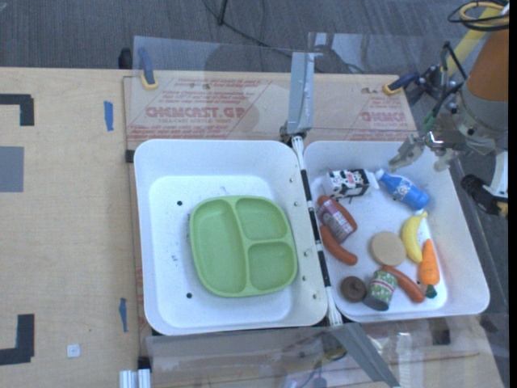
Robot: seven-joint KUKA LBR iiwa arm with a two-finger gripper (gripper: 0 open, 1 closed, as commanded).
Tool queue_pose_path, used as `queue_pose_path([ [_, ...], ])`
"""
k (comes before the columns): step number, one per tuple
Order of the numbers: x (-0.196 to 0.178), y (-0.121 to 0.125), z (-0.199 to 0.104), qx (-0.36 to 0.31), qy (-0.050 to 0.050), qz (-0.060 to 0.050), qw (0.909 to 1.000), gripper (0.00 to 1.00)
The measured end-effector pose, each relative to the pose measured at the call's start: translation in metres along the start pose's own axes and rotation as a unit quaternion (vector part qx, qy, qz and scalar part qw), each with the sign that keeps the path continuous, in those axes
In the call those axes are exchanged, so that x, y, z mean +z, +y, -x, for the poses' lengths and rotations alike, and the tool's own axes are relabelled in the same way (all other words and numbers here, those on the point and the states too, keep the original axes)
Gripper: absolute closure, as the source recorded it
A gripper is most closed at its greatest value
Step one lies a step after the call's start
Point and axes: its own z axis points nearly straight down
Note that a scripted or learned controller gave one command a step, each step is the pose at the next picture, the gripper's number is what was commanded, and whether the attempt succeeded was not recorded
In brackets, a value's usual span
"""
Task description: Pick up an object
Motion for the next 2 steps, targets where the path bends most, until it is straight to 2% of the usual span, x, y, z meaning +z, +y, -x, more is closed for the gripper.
queue_pose_path([
  [1, 0.115, 0.007, 0.034, -0.020, 0.001, 0.002, 0.9998, 0.00],
  [2, 0.105, 0.007, 0.036, -0.020, -0.001, 0.003, 0.9998, 1.00],
])
